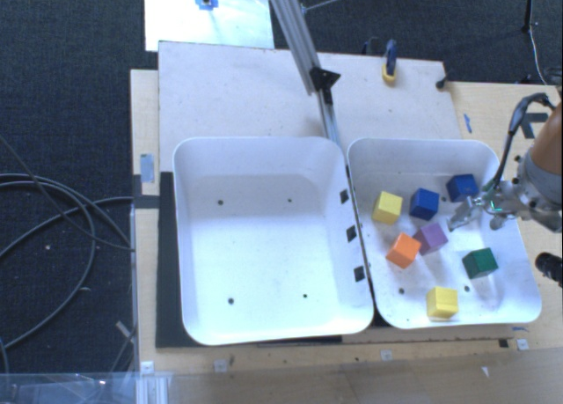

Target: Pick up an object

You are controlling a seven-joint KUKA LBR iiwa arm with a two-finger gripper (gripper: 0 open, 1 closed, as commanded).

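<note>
Purple block (433,236) | right bin (387,160), touching orange block (404,250) | gripper (464,215) just beside it, fingers spread, holding nothing

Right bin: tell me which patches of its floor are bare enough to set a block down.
In the right bin, floor is bare along the far wall, behind the yellow block and blue block, and in the near left corner, left of the second yellow block. The middle is crowded: orange block, purple block, green block, and the gripper.
</note>
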